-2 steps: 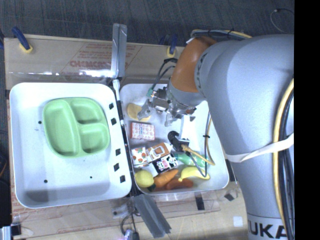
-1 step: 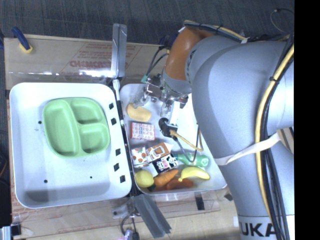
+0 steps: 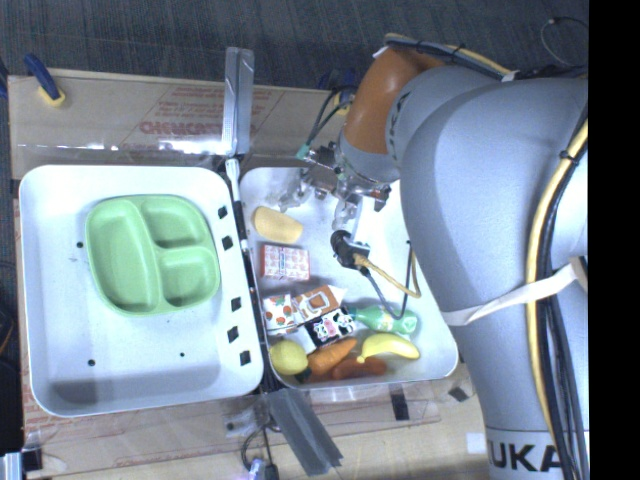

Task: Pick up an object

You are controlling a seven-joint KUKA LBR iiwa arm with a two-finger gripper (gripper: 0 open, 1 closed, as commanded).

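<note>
Your gripper (image 3: 335, 196) hangs over the far end of the right bin (image 3: 432, 360), just beside the pale bread roll (image 3: 277, 226), probably lined up to drop on it. Whether it is open or closed, you cannot tell from this angle. Most candidates crowd the near end: a banana (image 3: 389, 346), a carrot (image 3: 331, 355), a lemon (image 3: 287, 357) and small cartons (image 3: 300, 308). The left bin (image 3: 50, 298) carries a green divided tray (image 3: 152, 253), well apart, so nothing there interferes.
</note>
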